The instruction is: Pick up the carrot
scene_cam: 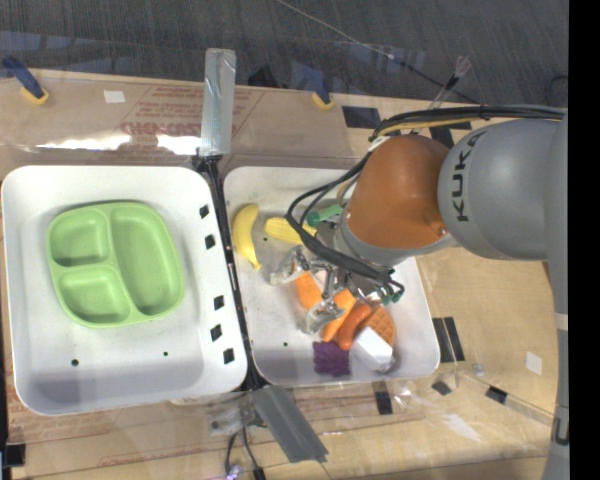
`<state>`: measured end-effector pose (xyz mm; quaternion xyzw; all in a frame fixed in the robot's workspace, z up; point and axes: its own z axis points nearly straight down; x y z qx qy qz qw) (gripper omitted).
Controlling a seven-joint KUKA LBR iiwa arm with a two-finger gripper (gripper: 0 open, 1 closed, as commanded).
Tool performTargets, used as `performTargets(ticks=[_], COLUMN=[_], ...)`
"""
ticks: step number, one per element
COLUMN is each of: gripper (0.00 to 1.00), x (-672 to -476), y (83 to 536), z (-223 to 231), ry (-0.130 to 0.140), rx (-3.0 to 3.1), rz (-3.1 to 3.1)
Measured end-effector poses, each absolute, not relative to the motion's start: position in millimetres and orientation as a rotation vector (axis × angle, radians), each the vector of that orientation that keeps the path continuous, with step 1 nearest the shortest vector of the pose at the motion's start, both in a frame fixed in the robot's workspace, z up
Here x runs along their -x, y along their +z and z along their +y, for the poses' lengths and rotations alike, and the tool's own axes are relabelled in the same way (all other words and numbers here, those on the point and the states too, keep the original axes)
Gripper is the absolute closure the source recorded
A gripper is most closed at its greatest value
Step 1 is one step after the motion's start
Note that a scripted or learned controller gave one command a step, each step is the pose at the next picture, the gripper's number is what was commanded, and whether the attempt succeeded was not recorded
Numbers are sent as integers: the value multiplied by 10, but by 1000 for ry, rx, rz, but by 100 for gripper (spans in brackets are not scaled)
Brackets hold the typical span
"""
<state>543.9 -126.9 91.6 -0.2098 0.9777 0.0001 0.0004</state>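
Camera view from above gives me two shallow white plastic bins side by side on the bench. My arm (pixel 500 188) comes in from the right — smooth grey casing, with the glossy orange band bulging above the wrist — and hangs over the right bin (pixel 270 363). The gripper (pixel 325 293) sits low among the clutter there, a tangle of metal and black cable; I cannot tell how it is set or whether it has anything.

Just below it lies the carrot (pixel 352 323), a tapered orange shape, slanted, in the lower middle of the right bin. An orange wedge (pixel 307 290) rests just beside it to the left. A curved yellow banana (pixel 245 235) lies near the bin's left wall, a purple lump (pixel 330 358) and a white block (pixel 373 350) toward the front edge.

The left bin (pixel 40 368) holds a matte green tray (pixel 115 263) — rounded, with three compartments.
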Motion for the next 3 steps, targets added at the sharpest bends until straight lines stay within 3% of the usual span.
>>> performTargets(ticks=[1, 2, 3], gripper=[100, 100, 100], x=[-5449, -5453, -5043], y=[1017, 1860, 1052], z=[-1238, -1109, -1208], ry=[2, -5, 8], rx=[672, 764, 911], rz=[3067, 3038, 3013])
